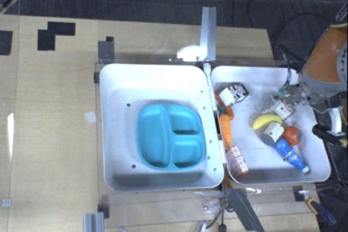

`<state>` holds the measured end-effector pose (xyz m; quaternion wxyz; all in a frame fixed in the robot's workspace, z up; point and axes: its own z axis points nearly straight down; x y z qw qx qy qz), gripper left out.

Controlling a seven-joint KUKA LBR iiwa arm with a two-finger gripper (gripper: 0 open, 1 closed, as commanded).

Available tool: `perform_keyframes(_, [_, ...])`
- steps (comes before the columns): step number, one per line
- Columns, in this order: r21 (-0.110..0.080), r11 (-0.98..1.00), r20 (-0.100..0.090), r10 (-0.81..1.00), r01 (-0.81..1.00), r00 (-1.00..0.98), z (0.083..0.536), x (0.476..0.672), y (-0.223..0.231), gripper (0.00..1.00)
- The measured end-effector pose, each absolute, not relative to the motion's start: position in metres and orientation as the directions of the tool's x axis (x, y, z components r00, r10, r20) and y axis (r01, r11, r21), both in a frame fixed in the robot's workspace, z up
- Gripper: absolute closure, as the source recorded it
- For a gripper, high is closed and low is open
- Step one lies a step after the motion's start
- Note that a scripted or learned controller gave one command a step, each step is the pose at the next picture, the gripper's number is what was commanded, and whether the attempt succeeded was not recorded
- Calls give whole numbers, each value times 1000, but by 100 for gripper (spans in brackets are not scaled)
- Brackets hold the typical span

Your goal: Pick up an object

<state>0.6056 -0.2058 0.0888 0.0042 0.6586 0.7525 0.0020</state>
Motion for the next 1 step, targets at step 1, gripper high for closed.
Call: perform_keyframes(1, [18,134,-7,991,991,-133,102,609,-206,100])
